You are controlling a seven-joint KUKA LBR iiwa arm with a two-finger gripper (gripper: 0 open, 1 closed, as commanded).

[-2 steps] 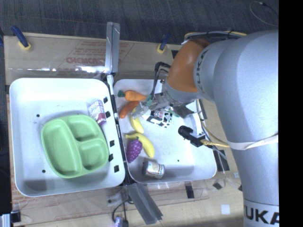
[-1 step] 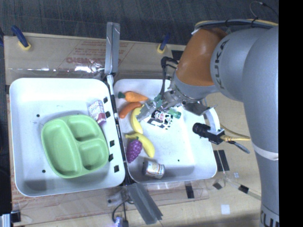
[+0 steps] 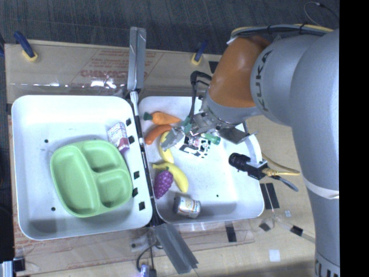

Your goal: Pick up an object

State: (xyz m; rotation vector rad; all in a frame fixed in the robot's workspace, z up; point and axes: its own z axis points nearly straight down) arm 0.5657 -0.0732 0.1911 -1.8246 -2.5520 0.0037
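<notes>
Target selection: no object is assigned, so I take the upper banana as the likely candidate. It lies at the left side of the right bin, just beside the gripper.

Gripper state: I cannot tell whether the gripper is open or closed, as the wrist housing hides it from above. I see no object held in it.

Adjacent items: two carrots lie just above the upper banana, against the wall between the bins. A second banana and a bunch of purple grapes touch each other below it. A metal can lies on its side near the front wall. The items crowd the left half of this bin, which I judge explains why the arm reaches across from the right.

Risk: the close packing could let a descent nudge a carrot rather than seat on the banana.

Left bin: it holds a green divided plate and a small packet, both well apart from the gripper.
</notes>
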